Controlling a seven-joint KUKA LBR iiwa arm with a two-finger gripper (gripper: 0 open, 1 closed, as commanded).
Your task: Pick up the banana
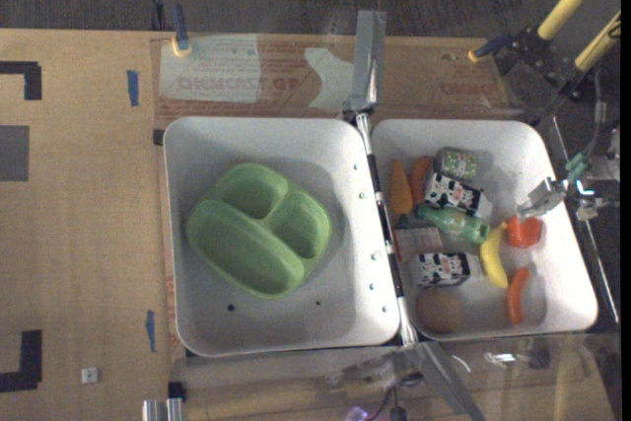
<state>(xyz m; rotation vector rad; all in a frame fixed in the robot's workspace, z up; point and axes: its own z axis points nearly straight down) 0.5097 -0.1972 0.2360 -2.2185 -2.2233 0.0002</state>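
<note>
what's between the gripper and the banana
In the camera view, an orange-red toy lies between the gripper and the banana, touching the banana's upper end.

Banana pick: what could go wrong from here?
1. The banana lies pressed between the red toy, the carrot and the green bottle; the claw may catch a neighbour instead.
2. It sits near the bin wall, leaving little room to descend.

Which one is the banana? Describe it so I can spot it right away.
Look in the right bin, the one crowded with small items, toward its right side. The banana is the short yellow curved piece, lying just below the red-orange tomato-like item and above-left of the orange carrot; it is the one plain yellow thing there.
</note>
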